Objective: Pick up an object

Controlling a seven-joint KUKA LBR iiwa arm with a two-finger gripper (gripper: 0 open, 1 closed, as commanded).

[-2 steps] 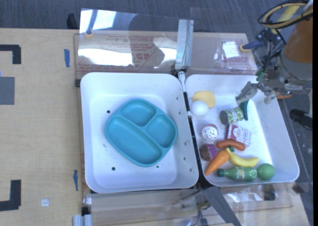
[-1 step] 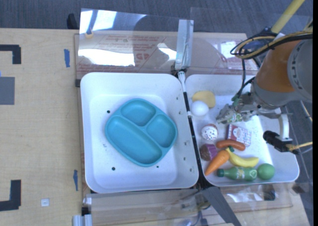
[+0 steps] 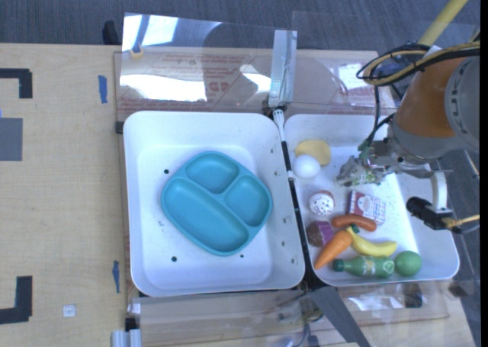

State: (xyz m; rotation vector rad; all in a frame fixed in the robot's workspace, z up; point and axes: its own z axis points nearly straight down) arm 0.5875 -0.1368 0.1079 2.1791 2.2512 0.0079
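gripper [image 3: 360,172] low at 1 o'clock in right bin [image 3: 446,261] | fingers: can't tell | carrot [image 3: 333,249], banana [image 3: 373,246] at 6 o'clock | blue plate [image 3: 216,201] centred in left bin [image 3: 145,185]

Wooden bench [image 3: 53,185] is carrying two white bins side by side: left bin [image 3: 145,139] sitting mid-frame, right bin [image 3: 442,261] sitting at frame right, edges touching.

no text legible, carton [image 3: 367,207] print blurred
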